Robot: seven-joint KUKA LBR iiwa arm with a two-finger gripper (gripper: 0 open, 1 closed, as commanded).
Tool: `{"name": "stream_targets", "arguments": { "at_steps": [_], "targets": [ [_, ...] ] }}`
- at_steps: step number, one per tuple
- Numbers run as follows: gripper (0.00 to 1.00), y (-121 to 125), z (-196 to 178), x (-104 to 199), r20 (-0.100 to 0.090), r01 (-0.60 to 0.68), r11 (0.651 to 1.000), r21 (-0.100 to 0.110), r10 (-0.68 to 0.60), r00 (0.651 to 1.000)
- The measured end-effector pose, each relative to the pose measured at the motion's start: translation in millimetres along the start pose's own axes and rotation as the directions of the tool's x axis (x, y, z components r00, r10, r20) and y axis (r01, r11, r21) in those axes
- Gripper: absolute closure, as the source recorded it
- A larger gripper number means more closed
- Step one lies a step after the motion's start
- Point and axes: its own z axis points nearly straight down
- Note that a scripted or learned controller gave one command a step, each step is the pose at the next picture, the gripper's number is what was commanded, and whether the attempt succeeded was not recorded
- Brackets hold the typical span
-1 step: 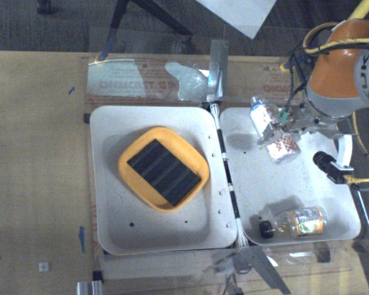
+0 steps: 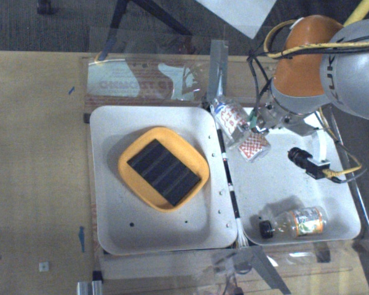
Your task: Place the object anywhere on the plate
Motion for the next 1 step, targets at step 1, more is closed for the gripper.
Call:
{"name": "stream_targets", "arguments": {
  "at_steps": [1],
  "targets": [
    [1.0,23.5,-0.3,73.3,0.0,0.192,0.981,0.001,-0.192,0.981]
  ]
}}
